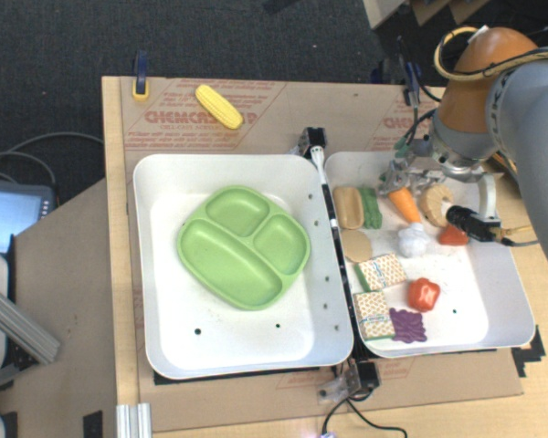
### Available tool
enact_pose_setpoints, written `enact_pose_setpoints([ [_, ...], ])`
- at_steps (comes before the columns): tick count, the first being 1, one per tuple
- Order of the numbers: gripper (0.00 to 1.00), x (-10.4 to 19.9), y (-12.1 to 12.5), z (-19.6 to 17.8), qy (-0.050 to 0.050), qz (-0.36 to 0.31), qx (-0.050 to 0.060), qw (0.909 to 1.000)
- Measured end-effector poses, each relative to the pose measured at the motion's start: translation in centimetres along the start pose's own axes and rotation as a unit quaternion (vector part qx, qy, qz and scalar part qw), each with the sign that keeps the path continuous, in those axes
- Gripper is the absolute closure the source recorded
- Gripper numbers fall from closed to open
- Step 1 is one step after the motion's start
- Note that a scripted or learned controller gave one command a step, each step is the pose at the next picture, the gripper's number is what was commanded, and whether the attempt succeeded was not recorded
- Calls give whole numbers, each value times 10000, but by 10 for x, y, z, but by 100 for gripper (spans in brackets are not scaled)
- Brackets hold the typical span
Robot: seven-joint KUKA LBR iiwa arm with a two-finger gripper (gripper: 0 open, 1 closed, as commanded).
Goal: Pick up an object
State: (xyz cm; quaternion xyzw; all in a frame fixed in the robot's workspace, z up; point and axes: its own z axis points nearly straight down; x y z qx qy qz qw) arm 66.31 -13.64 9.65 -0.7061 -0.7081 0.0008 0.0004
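Toys fill the right white plastic bin, where the robot's hand hangs low at the far end over the small orange carrot, likely to grab it, though I cannot tell its grip.

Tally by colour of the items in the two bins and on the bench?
Green: 2, divided plate, bean pod
Yellow: 1, corn
Orange: 1, carrot
Red: 2, pepper, piece
Purple: 1, grapes
White: 1, lump
Tan: 2, bread, round
Patterned packets: 2
Total: 12
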Motion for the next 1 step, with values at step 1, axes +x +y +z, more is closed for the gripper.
enact_pose_setpoints([
  [1,100,77,-33,-94,16,-22,-37,10000],
])
